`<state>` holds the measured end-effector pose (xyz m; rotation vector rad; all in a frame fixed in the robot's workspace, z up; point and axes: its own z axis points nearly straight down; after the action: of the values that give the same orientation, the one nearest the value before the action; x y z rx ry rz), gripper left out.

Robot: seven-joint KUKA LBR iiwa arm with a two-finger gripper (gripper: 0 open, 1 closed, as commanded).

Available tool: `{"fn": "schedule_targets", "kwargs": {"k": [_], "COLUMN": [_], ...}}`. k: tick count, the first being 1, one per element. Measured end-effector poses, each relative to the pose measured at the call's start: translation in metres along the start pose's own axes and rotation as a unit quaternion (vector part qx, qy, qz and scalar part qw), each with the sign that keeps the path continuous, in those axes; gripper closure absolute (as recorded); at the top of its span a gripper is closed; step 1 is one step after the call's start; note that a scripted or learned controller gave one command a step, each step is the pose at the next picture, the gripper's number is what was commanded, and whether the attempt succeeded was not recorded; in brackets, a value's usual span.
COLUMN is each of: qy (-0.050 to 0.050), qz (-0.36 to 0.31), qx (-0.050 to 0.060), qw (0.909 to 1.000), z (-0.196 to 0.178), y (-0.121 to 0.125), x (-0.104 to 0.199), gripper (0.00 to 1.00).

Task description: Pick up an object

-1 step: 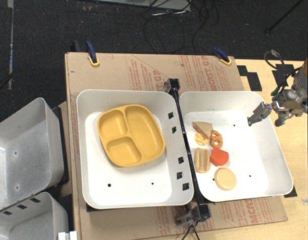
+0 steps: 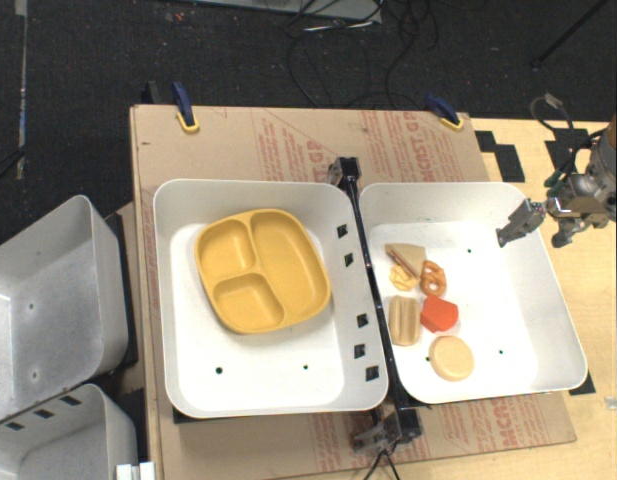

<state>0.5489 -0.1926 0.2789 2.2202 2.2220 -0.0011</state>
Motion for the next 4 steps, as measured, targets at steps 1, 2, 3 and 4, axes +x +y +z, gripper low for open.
{"fn": "schedule_targets", "kwargs": {"k": [1,2,3,4], "qy": [0.001,0.001,0.001,0.0], "qz": [0.001,0.0,-0.001,0.0], "qx": [0.002,0.002,0.002,-0.001], "qw": [1.0,1.0,1.0,1.0], "z": [0.063,0.118,0.176,0.162], "y": [0.005,0.013,0.02,0.021], "x": [-0.001,0.006,0.013,0.013], "gripper": [0.0,0.0,0.0,1.0]}}
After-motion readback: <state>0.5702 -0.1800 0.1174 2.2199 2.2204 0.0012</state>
